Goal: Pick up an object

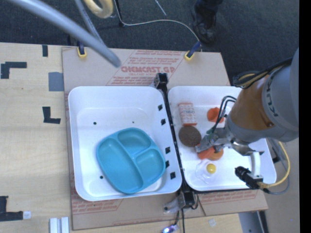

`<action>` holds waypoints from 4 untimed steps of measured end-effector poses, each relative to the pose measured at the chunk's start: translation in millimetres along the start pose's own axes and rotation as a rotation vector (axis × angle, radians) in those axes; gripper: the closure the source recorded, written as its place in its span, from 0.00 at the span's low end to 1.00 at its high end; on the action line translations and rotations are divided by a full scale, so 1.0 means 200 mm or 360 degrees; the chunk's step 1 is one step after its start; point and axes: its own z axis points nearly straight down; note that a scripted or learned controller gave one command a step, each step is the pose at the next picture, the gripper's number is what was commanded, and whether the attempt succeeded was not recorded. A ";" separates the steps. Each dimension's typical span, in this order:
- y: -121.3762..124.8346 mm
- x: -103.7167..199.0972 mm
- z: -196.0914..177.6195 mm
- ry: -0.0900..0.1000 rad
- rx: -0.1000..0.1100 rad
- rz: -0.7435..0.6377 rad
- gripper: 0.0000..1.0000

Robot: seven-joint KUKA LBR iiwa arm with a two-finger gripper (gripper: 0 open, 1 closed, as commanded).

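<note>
My gripper [206,146] reaches into the right bin [252,182] from the right, tip pointing left and down. It is right over an orange object [212,154], which lies partly under it. Just left of the tip rests a brown round object [189,136]. A small white and red carton [187,113] lies at the back of this bin, with a second orange piece [213,113] to its right. A clear item with a yellow centre [209,169] sits near the bin's front wall. I cannot see whether anything is held.
The left bin [80,106] holds a blue divided plate [131,159]. A black divider strip [168,125] runs between the two bins. The grey arm with its orange band [250,108] covers the right bin's right side. A cable loops near the front right corner [277,176].
</note>
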 end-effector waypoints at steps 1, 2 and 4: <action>0.02 0.01 -0.30 0.0028 0.0025 -0.0015 1.00; 0.02 0.01 -0.55 0.0027 0.0025 -0.0015 1.00; 0.22 0.53 -0.57 0.0029 0.0032 -0.0022 1.00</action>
